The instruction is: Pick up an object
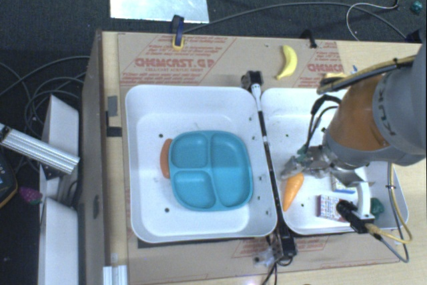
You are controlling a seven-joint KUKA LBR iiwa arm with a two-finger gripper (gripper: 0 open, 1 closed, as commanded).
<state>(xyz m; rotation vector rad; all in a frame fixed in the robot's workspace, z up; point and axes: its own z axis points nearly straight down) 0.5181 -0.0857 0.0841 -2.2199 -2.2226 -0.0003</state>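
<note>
So the arm [373, 117] is down in the right bin [287, 107], coming in from the right, and the gripper [303, 167] is sitting right at the top end of the carrot [292, 190]. The carrot lies near the bin's left wall, slanted, fat end toward the gripper and tip pointing down toward the front rim. The gripper looks like it's touching or just over that upper end, but honestly the wrist blocks too much, so I can't tell if it has hold of anything. I wouldn't call it a grasp yet.

Other stuff around: a small red and white box [327, 206] just right of the carrot, something green [377, 207] near the bin's right side, and a banana [288, 61] out on the cardboard behind the bins. The left bin [143, 143] has a blue divided plate [211, 168] with an orange thing [165, 157] tucked against its left edge.

My read: this is the grab step, carrot is the target. Next it needs a firm close on the carrot, then a straight lift. Since the contact is at one end and not the middle, I'd guess the carrot could swing or slip out when it goes up. The bin wall is also close, so not much room to shift sideways.
</note>
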